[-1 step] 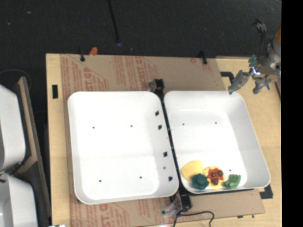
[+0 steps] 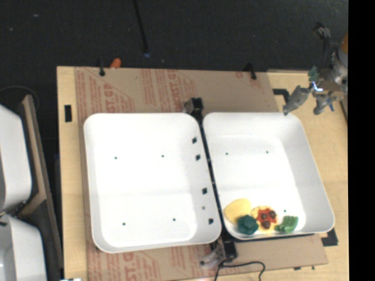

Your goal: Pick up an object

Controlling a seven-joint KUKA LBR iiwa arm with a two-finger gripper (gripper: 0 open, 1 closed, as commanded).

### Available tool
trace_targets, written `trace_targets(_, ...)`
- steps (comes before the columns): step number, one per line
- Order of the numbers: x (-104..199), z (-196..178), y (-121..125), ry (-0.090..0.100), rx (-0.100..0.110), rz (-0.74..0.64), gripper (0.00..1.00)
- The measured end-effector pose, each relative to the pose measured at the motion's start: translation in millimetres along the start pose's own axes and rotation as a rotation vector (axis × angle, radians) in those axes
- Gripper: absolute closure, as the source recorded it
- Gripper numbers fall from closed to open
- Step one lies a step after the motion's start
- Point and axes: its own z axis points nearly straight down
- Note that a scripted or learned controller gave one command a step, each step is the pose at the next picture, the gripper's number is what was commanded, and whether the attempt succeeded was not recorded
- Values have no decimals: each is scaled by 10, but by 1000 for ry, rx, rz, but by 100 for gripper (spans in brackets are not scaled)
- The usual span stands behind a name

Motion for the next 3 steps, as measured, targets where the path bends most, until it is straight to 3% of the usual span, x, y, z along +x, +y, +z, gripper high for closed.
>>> trace_targets(3,80,1458,-84,1,3,0,0)
